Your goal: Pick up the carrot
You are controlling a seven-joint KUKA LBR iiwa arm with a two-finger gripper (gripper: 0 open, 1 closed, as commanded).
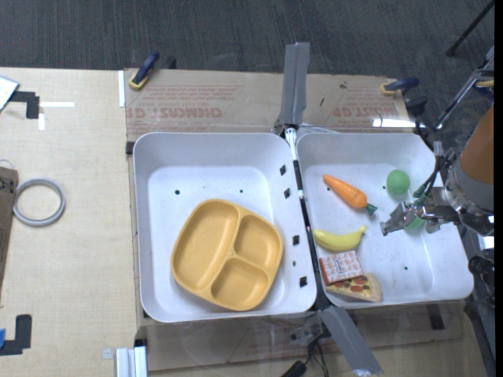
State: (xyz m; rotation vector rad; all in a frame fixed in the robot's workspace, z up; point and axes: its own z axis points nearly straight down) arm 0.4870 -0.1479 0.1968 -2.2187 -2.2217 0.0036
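One claw [399,222] hangs over your right bin [440,285]; you cannot tell how it is set. Left of it, apart, your carrot [346,192] lies aslant, a banana [339,239] below and a green ball [398,181] to its right.

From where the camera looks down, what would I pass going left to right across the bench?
Roll of tape → yellow divided plate in the left bin → banana → carrot → green ball → gripper, all four over the right bin.
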